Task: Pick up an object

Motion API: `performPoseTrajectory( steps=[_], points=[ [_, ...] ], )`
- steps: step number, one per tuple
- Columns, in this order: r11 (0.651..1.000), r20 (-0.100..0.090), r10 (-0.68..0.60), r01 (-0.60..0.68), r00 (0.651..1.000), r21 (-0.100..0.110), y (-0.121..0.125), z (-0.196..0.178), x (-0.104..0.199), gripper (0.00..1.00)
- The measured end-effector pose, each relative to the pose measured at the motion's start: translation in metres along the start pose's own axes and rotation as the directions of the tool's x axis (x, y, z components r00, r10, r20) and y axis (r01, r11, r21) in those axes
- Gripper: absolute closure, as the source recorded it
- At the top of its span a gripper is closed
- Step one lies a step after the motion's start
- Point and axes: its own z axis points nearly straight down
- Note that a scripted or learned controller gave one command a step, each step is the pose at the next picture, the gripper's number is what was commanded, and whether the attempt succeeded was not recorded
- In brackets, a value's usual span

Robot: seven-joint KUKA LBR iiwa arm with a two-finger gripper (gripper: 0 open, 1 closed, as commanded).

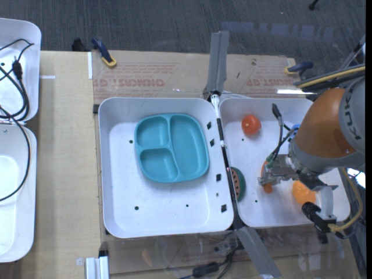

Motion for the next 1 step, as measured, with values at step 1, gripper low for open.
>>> performPoseTrajectory(
  steps=[1],
  points=[
    [1.0, 0.002, -0.01, 0.01, 1.0, -0.003, 0.0636, -0.0865, 0.0557, 1.0]
  ],
)
